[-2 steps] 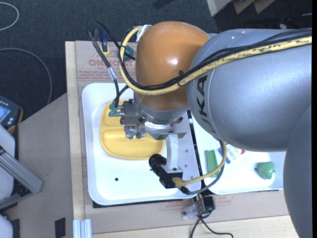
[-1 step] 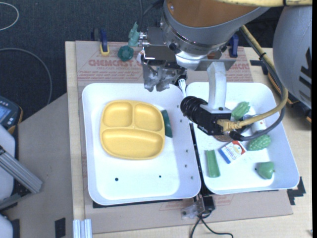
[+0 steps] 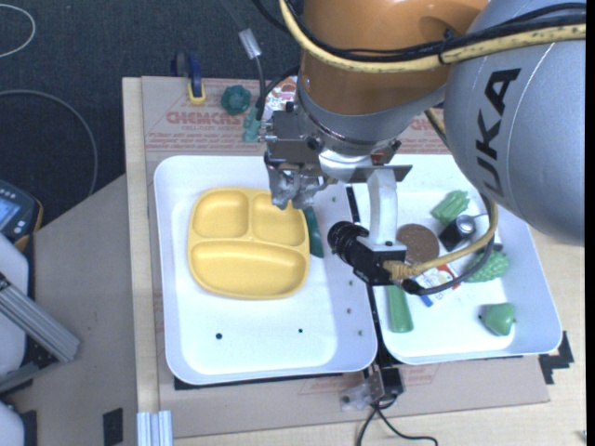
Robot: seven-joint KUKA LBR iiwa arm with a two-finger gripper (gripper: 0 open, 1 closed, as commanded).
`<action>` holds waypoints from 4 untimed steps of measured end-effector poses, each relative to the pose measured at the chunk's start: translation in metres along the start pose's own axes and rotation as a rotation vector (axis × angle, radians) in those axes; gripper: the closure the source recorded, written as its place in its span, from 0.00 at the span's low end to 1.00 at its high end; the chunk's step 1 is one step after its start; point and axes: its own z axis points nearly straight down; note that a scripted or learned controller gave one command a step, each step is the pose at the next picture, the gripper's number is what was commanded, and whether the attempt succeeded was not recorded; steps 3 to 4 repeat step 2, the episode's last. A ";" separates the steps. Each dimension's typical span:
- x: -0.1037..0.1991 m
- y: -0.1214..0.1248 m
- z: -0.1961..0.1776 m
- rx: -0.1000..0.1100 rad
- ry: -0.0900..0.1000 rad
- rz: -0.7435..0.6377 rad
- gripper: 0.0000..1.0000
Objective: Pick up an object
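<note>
The yellow divided plate point(image 3: 249, 242) lies flat in the left bin point(image 3: 186, 342), nothing lifted yet. The gripper point(image 3: 290, 193) hangs just over the plate's far right corner; whether it is spread or closed cannot be told. In the right bin point(image 3: 539, 333) lie a brown disc point(image 3: 418, 242) and green pieces point(image 3: 498, 318), so the pick seems undone.

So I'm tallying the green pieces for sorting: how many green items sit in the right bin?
4 at least: a ridged block at the back, a leafy piece right, a small lump front right, a stick front left. The arm may hide others.
</note>
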 end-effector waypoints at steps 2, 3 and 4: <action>-0.088 -0.013 -0.006 -0.010 0.005 -0.005 1.00; -0.088 -0.013 -0.006 -0.010 0.005 -0.005 1.00; -0.088 -0.013 -0.006 -0.010 0.005 -0.005 1.00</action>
